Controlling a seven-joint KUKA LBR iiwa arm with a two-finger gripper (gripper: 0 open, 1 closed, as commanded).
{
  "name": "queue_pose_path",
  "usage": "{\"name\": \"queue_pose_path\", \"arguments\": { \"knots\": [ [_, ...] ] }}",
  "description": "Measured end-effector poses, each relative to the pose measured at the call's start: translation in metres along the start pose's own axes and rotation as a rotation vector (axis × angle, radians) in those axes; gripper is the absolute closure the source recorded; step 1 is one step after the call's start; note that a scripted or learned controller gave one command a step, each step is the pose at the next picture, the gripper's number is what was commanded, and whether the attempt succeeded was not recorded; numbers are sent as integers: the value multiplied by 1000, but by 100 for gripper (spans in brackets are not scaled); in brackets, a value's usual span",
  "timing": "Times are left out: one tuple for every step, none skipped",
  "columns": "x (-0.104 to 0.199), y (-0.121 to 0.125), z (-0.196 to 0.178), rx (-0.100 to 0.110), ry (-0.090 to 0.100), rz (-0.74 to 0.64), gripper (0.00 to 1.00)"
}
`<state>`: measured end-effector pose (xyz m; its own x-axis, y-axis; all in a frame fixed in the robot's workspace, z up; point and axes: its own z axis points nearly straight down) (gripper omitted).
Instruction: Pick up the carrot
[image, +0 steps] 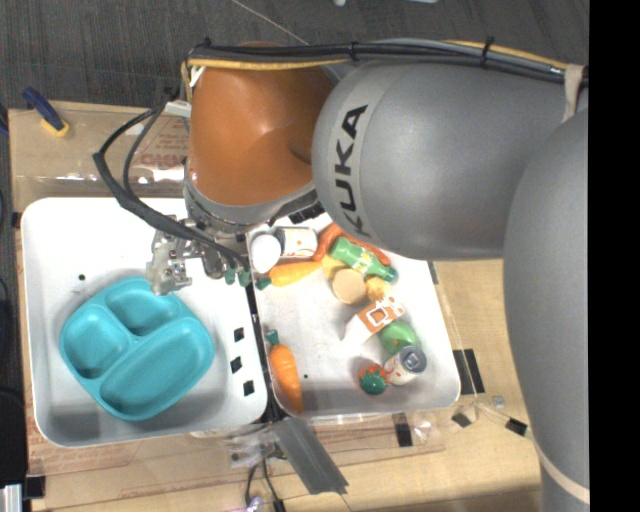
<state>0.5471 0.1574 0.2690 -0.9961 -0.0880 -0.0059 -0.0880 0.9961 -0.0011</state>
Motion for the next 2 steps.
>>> {"name": "queue_pose_path", "arguments": {
  "knots": [
    [-19,-62,-24,-1,1,-321,100],
    [-59,-61,6,-3,2,-698,100]
  ]
}}
